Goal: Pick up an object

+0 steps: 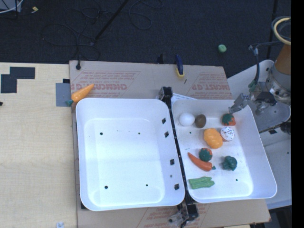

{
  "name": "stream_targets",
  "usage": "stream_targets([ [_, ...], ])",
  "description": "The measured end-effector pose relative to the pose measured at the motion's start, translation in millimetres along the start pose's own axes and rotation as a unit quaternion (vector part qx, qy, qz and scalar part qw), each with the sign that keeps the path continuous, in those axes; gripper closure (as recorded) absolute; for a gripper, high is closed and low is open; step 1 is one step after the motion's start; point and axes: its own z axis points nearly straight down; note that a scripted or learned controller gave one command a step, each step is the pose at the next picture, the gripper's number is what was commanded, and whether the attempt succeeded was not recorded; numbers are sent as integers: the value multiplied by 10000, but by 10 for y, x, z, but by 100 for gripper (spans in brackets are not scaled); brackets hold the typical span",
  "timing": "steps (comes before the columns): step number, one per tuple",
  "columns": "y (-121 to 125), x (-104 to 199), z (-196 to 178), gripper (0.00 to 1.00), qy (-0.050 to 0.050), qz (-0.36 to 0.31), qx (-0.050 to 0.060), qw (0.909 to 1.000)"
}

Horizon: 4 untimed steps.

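The jaws (241, 102) hung over the right bin's (264, 175) far right corner; whether apart or together could not be told. Nearest lay a green-and-red toy (228, 119), touching the wall, where a descending finger would probably strike the rim or nudge the dice (227, 133).

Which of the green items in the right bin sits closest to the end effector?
The green-and-red piece at the bin's upper right edge, just below the end effector; the others lie lower.

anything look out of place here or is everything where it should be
Two things sit outside the bins. An orange carrot lies on the cardboard past the left bin's far-left corner. A small green piece rests on the dark floor beyond the bench.
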Motion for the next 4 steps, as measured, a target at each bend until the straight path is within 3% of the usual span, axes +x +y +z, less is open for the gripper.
stream_targets([
  [1,-429,635,1052,0,32,-20,67,10000],
  [2,-393,590,886,100,2,-1,5,10000],
  [3,-48,1112,197,100,7,-31,-34,10000],
  [4,204,1223,1127,100,8,-14,40,10000],
])
